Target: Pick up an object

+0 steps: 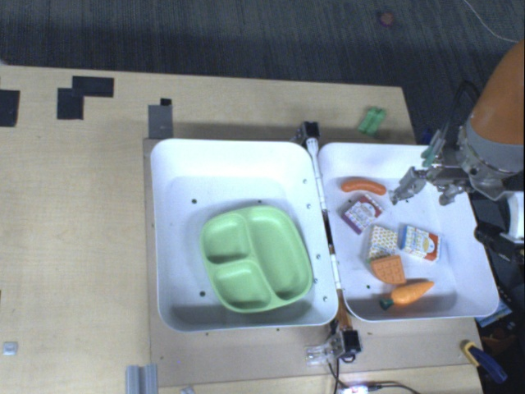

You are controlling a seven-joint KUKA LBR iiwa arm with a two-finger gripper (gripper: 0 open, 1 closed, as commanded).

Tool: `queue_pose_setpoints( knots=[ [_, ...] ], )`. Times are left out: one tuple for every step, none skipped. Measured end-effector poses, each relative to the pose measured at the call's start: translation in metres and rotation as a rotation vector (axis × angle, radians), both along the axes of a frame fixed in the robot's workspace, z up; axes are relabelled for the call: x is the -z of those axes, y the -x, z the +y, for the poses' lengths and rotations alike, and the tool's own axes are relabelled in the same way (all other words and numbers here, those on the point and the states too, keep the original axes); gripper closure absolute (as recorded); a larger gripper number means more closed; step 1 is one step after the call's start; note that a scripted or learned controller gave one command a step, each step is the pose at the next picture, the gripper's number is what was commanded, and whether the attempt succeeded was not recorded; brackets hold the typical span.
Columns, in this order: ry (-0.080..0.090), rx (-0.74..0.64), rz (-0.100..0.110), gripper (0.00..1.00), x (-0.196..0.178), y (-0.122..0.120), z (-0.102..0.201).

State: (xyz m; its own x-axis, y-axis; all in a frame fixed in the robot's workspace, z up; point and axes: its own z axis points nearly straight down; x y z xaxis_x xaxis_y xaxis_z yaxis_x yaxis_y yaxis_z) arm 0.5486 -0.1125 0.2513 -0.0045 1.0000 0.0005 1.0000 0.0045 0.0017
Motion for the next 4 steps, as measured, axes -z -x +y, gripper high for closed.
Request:
queue_pose_setpoints(
  knots=[
    [0.0, 0.003, 0.001, 0.0, 0.115, -0.021, -0.033],
    [0.001, 0.0, -0.008, 0.0, 0.161, -0.05, -0.015],
    [0.005, 0.003, -0.016, 0.0, 0.161, -0.038, 0.019],
    [0.0, 0.001, -0.023, 1.0, 0.148, -0.041, 0.022]
  ],
)
